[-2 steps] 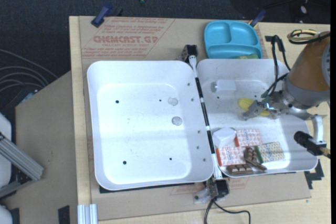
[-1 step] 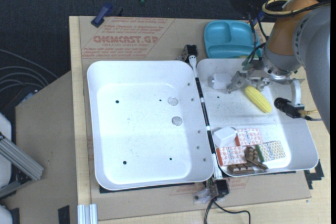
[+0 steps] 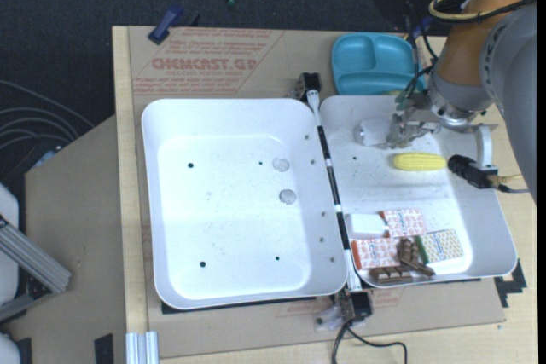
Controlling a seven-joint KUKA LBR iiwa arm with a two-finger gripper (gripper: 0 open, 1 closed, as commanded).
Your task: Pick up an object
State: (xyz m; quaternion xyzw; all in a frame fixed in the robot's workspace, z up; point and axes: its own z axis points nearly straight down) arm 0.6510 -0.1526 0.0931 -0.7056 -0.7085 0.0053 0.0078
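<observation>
In the right bin (image 3: 478,226), a yellow corn cob (image 3: 418,161) lies near the back. Left of it sits a small silvery object (image 3: 365,133). My gripper (image 3: 399,132) is lowered into the back of this bin, just above the corn cob's left end and right beside the silvery object. Nothing shows between it and either object. Along the bin's front lie patterned flat packets (image 3: 408,236) and a brown object (image 3: 411,256).
The left bin (image 3: 171,209) holds two small round pale discs (image 3: 281,164) (image 3: 287,197). A blue divided tray (image 3: 373,62) stands behind the right bin. A blue clip (image 3: 165,26) lies at the board's far left corner.
</observation>
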